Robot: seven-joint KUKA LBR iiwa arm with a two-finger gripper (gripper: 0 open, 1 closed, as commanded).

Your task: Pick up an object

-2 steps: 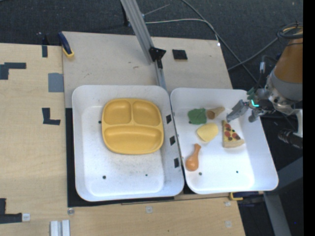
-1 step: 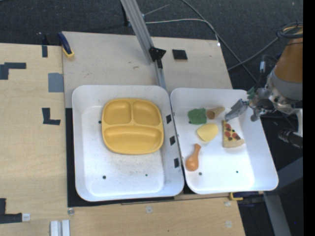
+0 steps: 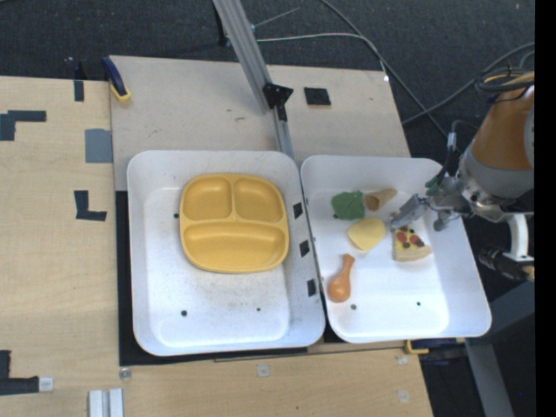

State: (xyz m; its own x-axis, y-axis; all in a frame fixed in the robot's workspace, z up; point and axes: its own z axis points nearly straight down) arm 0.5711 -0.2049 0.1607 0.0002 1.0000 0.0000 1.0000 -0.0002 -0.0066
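Arm hanging over the right bin, nothing grabbed yet

The gripper [image 3: 407,214] sits in the right half of the frame, fingers spread and holding nothing, just above the pizza slice toy [image 3: 410,245] and right beside the pale yellow piece [image 3: 367,233]. The green toy [image 3: 348,204] and the orange drumstick [image 3: 340,279] share the right bin [image 3: 452,320]. I'd go for the pizza slice: drop straight down and center the fingers so they don't nudge it into the yellow piece.
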